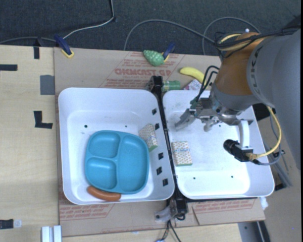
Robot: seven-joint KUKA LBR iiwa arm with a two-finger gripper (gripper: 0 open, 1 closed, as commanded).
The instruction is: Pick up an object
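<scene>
now your two-finger gripper (192, 119) hangs over the right shallow white bin (217, 185), fingers spread and gripping nothing. you see a small patterned packet (182, 153) lying just below it.

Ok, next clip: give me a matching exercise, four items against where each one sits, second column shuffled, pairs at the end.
Items:
1. blue divided plate
2. orange sausage
3. banana
4. patterned packet

Places:
A. on the cardboard behind the right bin
B. on the floor of the right bin, near the divider
C. in the left bin, taking up much of its floor
D. at the front of the left bin, just under the plate's edge

Pairs: 1-C, 2-D, 3-A, 4-B
</scene>
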